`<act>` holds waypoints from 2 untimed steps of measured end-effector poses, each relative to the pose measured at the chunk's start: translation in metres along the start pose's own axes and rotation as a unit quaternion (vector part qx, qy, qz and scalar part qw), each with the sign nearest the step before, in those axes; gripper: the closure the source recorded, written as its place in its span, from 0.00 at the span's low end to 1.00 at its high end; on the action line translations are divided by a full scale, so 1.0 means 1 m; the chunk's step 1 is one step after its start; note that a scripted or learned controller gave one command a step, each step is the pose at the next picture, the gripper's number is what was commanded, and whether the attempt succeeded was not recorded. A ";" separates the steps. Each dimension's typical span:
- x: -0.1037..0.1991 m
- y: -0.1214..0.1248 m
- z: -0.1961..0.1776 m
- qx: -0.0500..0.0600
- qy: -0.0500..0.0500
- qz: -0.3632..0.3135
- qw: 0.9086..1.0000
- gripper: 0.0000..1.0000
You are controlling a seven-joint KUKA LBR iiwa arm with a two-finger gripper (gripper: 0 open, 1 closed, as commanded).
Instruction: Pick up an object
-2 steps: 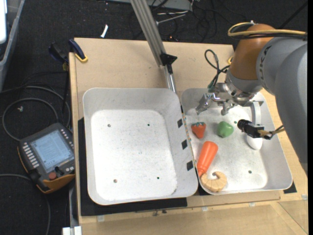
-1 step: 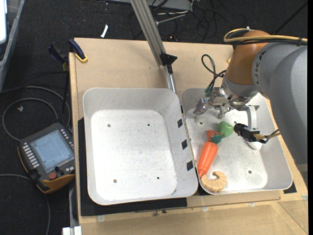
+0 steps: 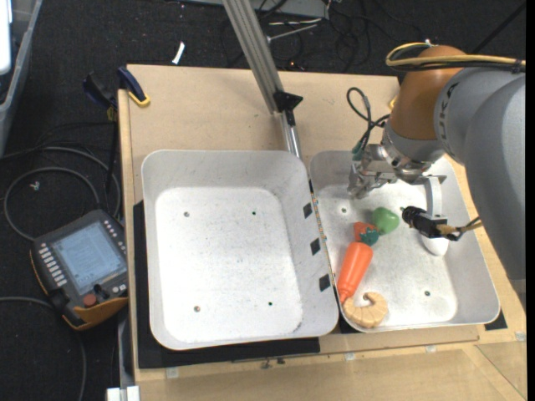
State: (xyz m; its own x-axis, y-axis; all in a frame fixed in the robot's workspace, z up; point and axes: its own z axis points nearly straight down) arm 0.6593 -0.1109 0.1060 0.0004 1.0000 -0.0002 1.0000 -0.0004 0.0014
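Grey arm's two-finger gripper (image 3: 361,184) is low over the back-left part of the right shallow white bin (image 3: 472,295). Can't tell whether it's open or closed from this angle. Small green round toy (image 3: 385,220) sits just in front of it, slightly right, apart from it. Orange plastic carrot (image 3: 354,267) lies slanted along the bin's left wall, leafy end against the green toy. Tan curled pastry-shaped piece (image 3: 369,309) is in the front-left corner, by the carrot's tip. Left white bin (image 3: 159,174) abuts the right one.
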 end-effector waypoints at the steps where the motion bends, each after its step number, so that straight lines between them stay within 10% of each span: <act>1: 0.003 0.012 -0.056 -0.003 0.000 -0.002 1.000 1.00; 2: 0.000 0.012 -0.120 -0.003 -0.001 -0.001 1.000 1.00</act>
State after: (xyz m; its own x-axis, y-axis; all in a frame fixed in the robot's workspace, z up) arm 0.6716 -0.1111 0.2264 -0.0024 1.0000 -0.0015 1.0000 0.0024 0.0084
